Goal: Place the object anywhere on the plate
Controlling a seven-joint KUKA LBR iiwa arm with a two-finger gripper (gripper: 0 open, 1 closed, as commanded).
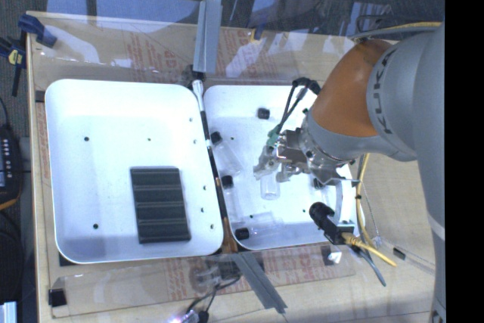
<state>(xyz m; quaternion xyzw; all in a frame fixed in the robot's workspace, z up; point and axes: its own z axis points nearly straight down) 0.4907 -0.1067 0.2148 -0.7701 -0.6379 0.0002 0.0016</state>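
- The arm (378, 106) reaches over the right bin (242, 110).
- The gripper (269, 170) hangs low there; I cannot tell its state.
- 1 dark ridged plate (159, 204) lies in the left bin (76, 110).

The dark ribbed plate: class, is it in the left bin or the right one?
In the left bin: the dark ribbed plate lies flat on its white floor, apart from the arm.

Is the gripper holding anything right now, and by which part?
Cannot be told: the gripper sits low in the right bin, but no object is clearly visible in its grasp.
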